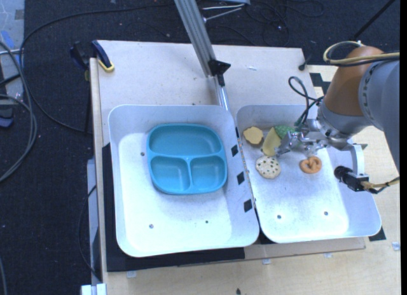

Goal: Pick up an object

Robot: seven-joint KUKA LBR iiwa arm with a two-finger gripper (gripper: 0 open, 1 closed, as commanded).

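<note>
The right bin (305,217) holds several small food-like objects. A yellow-orange lump (253,136) lies at its back left, with a pale yellow-green wedge (271,142) and a green piece (282,131) right beside it. In front of them sits a chocolate-chip cookie (268,167), and a brown pretzel-like ring (310,164) lies to its right. My gripper (287,147) hangs low over the bin, just right of the wedge and between the cookie and the ring. I see nothing clearly held in it.
The left bin (172,224) carries a blue divided tray (187,159). A slanted metal pole (197,30) ends near the back seam between the bins. Cables (359,184) trail from the wrist over the right bin's right side.
</note>
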